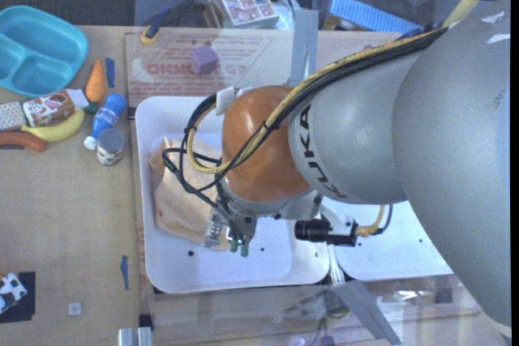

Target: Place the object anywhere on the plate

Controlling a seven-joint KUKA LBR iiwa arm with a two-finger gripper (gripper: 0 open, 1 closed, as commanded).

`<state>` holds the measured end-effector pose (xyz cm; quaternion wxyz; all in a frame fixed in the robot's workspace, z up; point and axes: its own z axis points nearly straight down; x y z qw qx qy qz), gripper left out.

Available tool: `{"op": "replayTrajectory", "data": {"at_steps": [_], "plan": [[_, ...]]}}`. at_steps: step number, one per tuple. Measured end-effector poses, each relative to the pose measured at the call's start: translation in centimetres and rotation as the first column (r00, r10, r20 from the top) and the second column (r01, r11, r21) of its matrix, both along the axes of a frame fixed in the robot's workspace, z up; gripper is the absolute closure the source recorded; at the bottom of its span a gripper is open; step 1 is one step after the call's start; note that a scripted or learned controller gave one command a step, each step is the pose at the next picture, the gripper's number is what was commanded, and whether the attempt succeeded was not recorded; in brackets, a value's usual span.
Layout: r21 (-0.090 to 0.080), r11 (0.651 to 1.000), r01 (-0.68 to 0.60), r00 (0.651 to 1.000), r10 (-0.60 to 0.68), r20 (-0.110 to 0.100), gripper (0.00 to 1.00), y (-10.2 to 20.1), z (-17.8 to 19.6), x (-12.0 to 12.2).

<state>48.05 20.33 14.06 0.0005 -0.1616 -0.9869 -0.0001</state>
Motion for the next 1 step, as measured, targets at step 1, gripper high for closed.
{"op": "replayTrajectory", "data": {"at_steps": [1], "plan": [[0.002, 0.998, -0.056, 0.998, 0.056, 0.006, 1.00, 2.01, 0.06, 4.30]]}}
